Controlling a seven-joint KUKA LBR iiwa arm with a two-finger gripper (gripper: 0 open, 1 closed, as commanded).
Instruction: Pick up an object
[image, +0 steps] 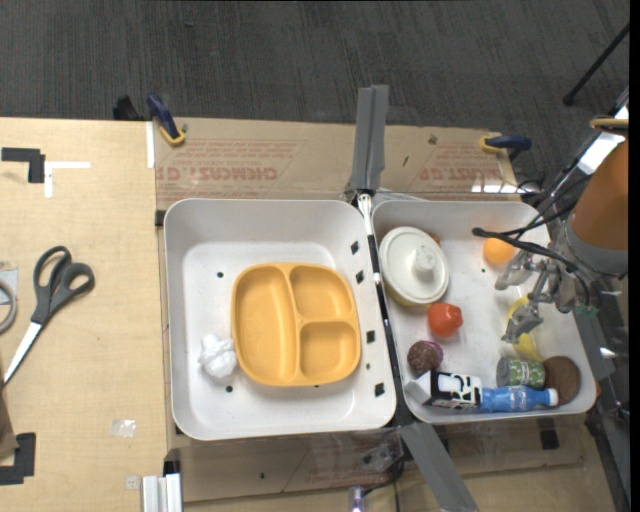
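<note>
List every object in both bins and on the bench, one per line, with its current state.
yellow divided plate: upright, compartments bare
white crumpled wad: beside the plate
white lidded bowl: lid on
red tomato: loose
dark red ball: loose
blue bottle: lying flat
brown ball: in corner
orange ball: loose
scissors: blades shut
gripper: above right bin

You're looking at robotics lab setup: plywood table (80, 400) on dark carpet (250, 50), cardboard sheet (260, 165) fixed with blue clamps (165, 118), two white bins (190, 300), black tape markers (25, 160), scissors (50, 290), cabled robot arm (600, 210).
</note>
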